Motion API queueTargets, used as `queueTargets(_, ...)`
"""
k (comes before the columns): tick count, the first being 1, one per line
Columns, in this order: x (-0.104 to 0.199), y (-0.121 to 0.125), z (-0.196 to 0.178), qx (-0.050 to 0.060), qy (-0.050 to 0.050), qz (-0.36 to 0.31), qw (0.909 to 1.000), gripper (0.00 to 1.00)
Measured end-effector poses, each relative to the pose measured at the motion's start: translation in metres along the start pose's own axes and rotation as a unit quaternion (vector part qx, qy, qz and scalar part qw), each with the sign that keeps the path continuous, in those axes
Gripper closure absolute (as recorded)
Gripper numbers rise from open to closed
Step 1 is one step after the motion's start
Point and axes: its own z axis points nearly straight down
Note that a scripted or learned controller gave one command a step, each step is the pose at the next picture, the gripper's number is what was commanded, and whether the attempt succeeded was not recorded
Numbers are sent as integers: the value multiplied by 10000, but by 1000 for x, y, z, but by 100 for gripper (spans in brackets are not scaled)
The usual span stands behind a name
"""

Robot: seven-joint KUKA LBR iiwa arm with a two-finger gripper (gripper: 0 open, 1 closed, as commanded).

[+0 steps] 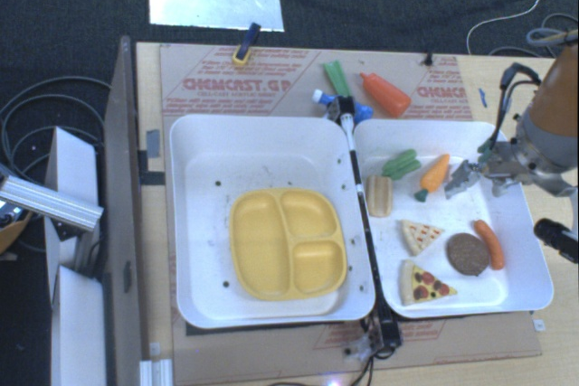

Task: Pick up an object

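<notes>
hovering by the right white plastic bin's (541, 280) far-right rim, grey two-finger gripper (477, 174), finger state unclear, two pizza slices (422, 236), one small orange carrot (434, 174) near

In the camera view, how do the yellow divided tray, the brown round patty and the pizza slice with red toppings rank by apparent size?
1. Yellow divided tray, clearly largest.
2. Pizza slice and brown patty look alike in size; I will not rank them.

arm (552, 117) cut off at right edge; claw (470, 174) blurred.
</notes>
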Motion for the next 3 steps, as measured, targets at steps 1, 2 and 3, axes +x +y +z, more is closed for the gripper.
queueTargets(1,32,67,124,-2,2,-28,10000,0)
queueTargets(2,40,103,122,50,5,9,10000,0)
queueTargets(3,40,102,113,61,16,13,10000,100)
